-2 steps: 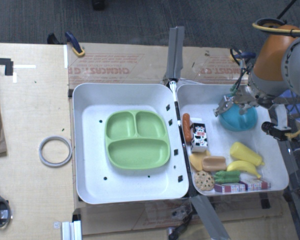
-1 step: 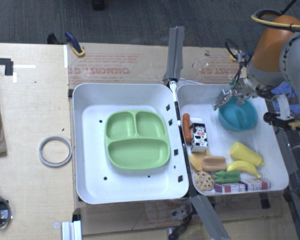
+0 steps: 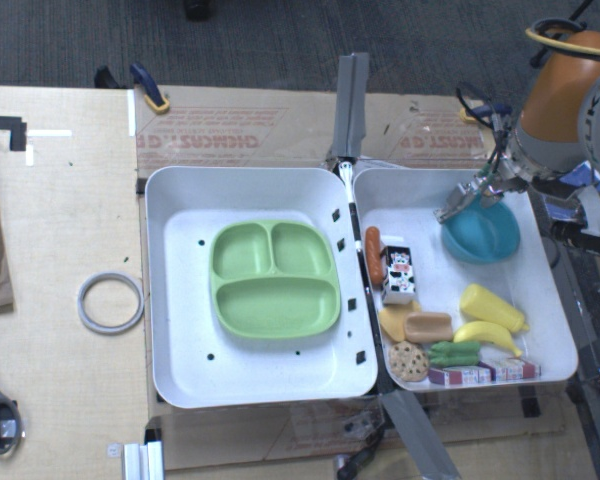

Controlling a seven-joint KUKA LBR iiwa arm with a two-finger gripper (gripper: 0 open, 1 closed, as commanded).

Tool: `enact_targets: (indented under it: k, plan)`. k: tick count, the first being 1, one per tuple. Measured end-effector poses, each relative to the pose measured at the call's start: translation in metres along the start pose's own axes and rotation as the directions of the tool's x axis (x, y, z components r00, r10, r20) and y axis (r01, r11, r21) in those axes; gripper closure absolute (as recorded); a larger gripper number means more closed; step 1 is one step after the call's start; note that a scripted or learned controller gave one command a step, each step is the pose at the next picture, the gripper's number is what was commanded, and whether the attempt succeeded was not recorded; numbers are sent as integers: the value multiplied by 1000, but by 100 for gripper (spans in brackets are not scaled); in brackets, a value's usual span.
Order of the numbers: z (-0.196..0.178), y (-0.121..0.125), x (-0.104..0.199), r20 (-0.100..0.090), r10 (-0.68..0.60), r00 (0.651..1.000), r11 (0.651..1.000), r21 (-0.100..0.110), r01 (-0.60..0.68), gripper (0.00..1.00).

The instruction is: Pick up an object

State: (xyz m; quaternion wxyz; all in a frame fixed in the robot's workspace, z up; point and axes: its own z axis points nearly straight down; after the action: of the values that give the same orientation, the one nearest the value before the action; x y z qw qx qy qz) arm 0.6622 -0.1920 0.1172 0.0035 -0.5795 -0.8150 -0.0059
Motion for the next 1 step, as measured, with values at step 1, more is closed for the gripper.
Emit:
enact_targets:
  k: [1]
  plan:
    - [8,1,-12,-15,-345,938,939,-7,345,0]
